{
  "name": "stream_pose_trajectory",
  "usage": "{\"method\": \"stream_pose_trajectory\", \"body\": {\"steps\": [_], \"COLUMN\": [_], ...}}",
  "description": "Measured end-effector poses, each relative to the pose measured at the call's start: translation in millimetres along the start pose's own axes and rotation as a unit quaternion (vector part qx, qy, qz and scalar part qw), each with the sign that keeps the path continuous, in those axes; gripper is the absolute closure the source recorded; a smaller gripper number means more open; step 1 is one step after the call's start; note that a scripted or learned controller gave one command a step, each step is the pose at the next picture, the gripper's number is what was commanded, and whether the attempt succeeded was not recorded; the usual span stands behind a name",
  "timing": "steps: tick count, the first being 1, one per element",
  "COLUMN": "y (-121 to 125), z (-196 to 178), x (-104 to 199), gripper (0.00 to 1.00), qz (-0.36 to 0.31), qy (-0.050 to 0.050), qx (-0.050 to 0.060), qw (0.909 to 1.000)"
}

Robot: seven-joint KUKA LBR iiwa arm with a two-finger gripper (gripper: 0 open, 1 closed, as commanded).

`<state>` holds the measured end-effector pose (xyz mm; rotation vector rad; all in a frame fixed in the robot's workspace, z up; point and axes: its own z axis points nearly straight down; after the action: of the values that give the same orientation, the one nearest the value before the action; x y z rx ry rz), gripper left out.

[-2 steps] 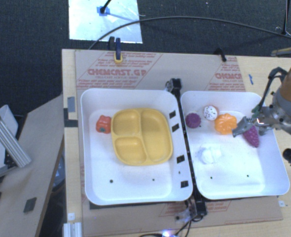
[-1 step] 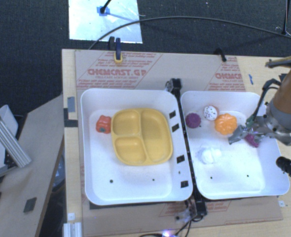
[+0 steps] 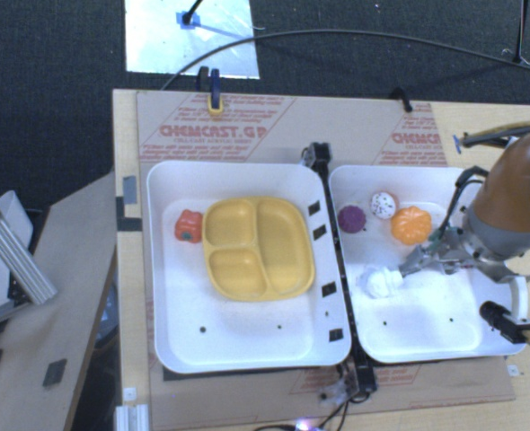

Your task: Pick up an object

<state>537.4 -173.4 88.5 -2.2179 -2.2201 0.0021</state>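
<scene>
Reaching into the right bin (image 3: 463,339), the gripper (image 3: 407,270) touches a white object (image 3: 380,283); finger state cannot be determined.
Orange ball (image 3: 411,225) at 12 o'clock; speckled ball (image 3: 384,205) and purple ball (image 3: 351,218) at 11; yellow tray (image 3: 256,247) at 9.

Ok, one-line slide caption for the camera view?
Gripper reaching a white object in the right bin; yellow tray in the left bin.
</scene>
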Motion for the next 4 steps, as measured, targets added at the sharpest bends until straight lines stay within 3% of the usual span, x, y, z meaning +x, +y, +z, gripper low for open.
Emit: {"method": "stream_pose_trajectory", "body": {"steps": [1,4], "y": [2,12], "z": [-14,-197], "x": [-1,-1], "gripper": [1.00,1.00], "qz": [0.000,-0.002], "qy": [-0.001,-0.002], "qx": [-0.003,-0.006], "qw": [1.0000,1.0000]}}
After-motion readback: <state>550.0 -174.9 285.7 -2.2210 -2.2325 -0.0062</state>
